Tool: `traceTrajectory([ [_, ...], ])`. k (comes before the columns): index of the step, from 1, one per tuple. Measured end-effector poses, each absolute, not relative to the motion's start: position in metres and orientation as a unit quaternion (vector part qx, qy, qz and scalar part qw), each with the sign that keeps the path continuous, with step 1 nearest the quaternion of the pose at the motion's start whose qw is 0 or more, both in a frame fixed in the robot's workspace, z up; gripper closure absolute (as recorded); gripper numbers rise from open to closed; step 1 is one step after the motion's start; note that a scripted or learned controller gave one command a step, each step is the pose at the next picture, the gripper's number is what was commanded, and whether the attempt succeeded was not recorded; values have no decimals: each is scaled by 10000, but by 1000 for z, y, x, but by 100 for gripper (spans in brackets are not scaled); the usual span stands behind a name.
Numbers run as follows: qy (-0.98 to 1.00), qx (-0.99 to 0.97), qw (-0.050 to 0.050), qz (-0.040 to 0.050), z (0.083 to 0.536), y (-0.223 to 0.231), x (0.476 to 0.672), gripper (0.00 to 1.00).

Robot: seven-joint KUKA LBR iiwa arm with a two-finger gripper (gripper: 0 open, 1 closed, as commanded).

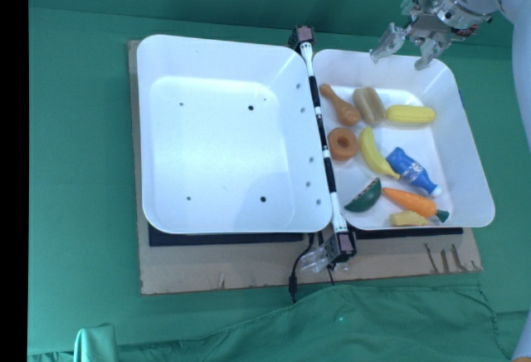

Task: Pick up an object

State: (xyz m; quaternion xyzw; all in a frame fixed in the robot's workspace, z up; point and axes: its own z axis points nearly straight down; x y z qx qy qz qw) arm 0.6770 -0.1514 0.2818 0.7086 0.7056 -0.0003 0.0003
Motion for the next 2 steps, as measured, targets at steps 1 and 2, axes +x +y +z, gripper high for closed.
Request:
traceTrajectory([
  [1, 7041, 7101, -35, -31, 263, -133, 563, 0],
  [2, 7057, 7085, 47, 17, 189, -134, 511, 0],
])
